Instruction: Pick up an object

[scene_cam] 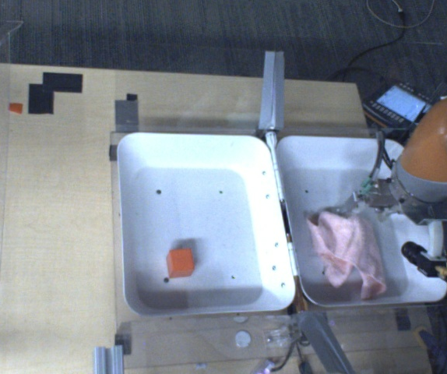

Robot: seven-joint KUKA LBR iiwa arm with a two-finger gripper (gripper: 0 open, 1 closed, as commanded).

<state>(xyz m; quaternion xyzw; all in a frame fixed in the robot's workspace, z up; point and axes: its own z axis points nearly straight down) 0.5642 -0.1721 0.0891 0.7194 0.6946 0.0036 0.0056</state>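
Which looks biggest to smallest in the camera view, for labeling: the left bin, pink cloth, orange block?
1. left bin
2. pink cloth
3. orange block
All three lie at bench level, so nearness hardly skews this ranking.

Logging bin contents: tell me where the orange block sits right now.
In the camera view, the orange block lies in the left bin, toward its near-left corner, alone on the floor. The pink cloth is in the right bin.
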